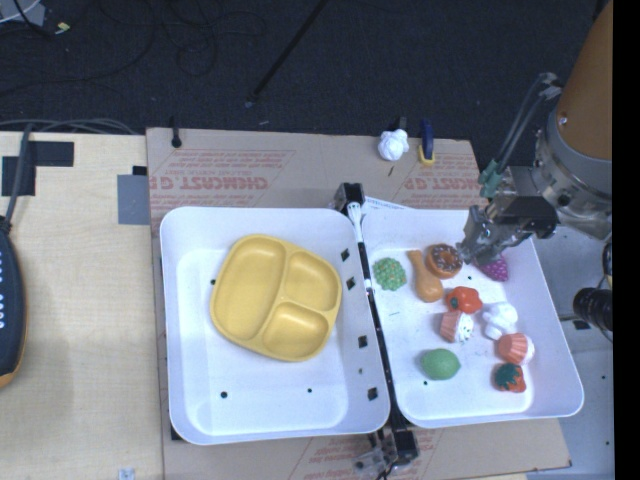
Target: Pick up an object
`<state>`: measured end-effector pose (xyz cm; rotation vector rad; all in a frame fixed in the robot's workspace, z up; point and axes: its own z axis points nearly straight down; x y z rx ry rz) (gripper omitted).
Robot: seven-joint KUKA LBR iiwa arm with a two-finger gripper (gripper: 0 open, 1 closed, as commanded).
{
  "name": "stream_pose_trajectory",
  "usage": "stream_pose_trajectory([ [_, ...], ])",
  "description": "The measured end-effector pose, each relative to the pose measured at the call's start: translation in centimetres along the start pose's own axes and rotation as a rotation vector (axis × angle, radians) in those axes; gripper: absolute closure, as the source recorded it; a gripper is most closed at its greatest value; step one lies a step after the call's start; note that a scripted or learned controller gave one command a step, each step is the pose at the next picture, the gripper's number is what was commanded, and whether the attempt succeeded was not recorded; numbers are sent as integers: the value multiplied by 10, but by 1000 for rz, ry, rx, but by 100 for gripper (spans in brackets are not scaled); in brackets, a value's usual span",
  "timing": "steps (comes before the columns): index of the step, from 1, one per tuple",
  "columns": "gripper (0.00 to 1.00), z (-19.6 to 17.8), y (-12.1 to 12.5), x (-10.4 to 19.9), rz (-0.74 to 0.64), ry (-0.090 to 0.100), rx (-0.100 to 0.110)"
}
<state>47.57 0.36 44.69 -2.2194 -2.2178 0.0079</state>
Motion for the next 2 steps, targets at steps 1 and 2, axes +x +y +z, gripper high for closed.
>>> stream_pose_trajectory([
  [1,100,-16,0,25,-2,1,-6],
  [2,100,-18,0,37,-1,1,-4],
])
